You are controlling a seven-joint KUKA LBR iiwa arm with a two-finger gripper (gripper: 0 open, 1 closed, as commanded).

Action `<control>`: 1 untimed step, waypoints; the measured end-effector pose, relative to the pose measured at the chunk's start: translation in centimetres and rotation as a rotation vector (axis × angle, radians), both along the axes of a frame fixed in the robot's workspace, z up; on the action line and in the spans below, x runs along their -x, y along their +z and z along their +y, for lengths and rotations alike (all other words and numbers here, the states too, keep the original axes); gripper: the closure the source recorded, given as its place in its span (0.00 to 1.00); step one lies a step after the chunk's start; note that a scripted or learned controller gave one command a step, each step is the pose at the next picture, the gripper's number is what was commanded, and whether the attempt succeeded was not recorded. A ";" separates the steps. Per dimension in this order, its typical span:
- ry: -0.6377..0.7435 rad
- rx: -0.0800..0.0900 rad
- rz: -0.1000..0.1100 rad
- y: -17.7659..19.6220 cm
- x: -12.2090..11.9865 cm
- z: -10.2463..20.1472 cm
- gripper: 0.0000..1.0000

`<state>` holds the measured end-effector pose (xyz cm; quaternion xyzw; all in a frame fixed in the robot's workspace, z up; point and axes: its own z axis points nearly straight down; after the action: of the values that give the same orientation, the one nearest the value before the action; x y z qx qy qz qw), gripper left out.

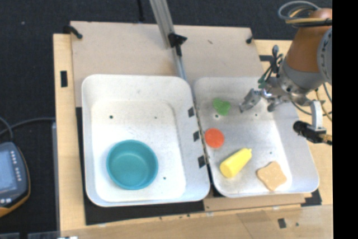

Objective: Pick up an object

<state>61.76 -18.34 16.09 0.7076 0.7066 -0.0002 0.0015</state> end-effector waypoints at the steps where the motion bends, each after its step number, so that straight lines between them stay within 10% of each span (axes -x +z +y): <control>1: 0.004 -0.001 0.001 -5.7 -0.7 0.1 0.00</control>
<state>62.45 -18.27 10.43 0.7063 0.7080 -0.0005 0.0008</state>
